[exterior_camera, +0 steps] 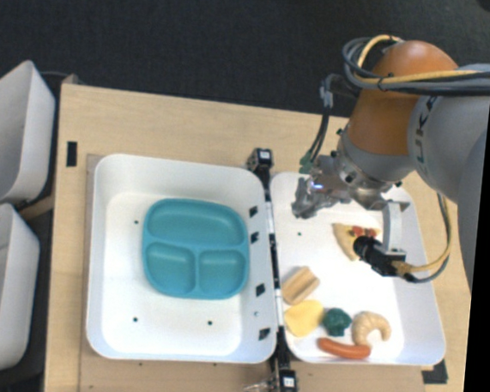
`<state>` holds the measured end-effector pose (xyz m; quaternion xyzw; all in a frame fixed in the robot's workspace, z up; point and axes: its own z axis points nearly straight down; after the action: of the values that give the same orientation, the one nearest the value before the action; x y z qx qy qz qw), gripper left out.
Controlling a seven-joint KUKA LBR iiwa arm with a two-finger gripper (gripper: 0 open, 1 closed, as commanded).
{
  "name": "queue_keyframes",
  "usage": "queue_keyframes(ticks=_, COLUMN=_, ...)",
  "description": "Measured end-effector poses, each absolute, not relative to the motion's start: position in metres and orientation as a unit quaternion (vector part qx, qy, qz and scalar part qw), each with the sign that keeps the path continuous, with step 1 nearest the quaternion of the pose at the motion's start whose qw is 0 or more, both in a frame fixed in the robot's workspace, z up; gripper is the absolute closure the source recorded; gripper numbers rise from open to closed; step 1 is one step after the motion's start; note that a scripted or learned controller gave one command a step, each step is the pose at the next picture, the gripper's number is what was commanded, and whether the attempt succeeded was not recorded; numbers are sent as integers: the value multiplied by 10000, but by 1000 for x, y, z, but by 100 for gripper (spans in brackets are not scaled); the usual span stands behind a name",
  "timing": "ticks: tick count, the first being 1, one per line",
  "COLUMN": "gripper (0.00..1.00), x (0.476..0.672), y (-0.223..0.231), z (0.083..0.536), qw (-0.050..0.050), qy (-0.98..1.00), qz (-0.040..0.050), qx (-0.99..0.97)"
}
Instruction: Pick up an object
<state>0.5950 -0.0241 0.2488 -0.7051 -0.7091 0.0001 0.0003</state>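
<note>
My gripper (307,201) hangs over the far left part of the right bin (414,323), with nothing visibly under or in it. Toy foods lie in that bin. A pizza slice (345,237) is just right of the gripper. A tan bun (299,283) lies nearer the front, by the bin's left wall. Along the front sit a yellow cheese wedge (302,317), a green broccoli piece (336,320), a pale shrimp (371,328) and a red sausage (344,349).
The left bin (108,324) holds a teal divided plate (195,248) at its middle. A ridge with black clips (264,262) separates the two bins. The arm's grey and orange body (409,103) covers the right bin's far side.
</note>
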Motion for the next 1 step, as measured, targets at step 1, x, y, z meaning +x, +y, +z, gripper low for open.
queue_keyframes(ticks=1, gripper=100, x=600, y=29, z=255, qw=-2, qy=-7098, qz=-11, qx=-7044)
